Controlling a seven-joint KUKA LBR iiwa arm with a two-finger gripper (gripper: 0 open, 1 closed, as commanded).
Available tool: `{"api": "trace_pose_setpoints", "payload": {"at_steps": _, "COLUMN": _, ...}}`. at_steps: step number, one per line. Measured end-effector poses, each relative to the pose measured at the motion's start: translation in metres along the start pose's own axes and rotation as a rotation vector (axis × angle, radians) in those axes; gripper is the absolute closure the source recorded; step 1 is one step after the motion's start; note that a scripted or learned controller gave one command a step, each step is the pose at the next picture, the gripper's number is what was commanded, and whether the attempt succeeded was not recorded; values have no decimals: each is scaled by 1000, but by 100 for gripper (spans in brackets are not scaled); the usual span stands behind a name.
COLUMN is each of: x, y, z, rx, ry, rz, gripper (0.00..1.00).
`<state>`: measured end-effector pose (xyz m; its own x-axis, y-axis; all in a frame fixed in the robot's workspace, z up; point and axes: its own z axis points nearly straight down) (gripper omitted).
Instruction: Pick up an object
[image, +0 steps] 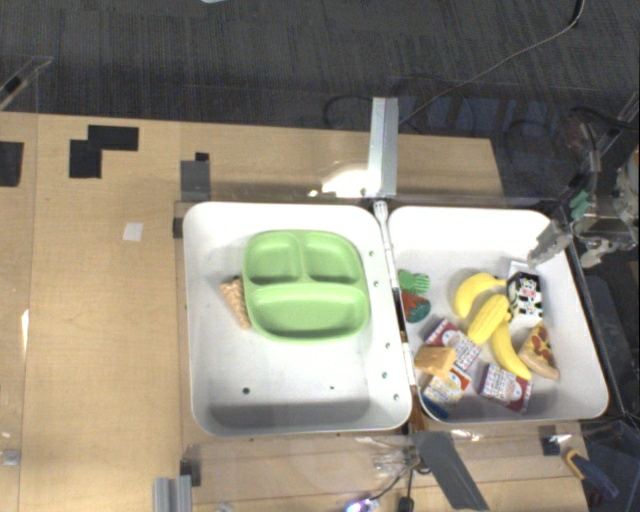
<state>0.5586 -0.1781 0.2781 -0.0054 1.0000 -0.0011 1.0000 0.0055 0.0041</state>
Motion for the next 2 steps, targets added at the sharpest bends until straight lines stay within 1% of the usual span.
{"api": "trace_pose_setpoints", "payload": {"at_steps": 1, "x": 51, "y": 20, "z": 99, "rx": 1, "ry": 1, "rz": 59, "gripper": 0}}
{"api": "trace_pose_setpoints", "payload": {"at_steps": 2, "x": 42, "y": 40, "z": 187, "rx": -11, "ry": -1, "rz": 39, "gripper": 0}}
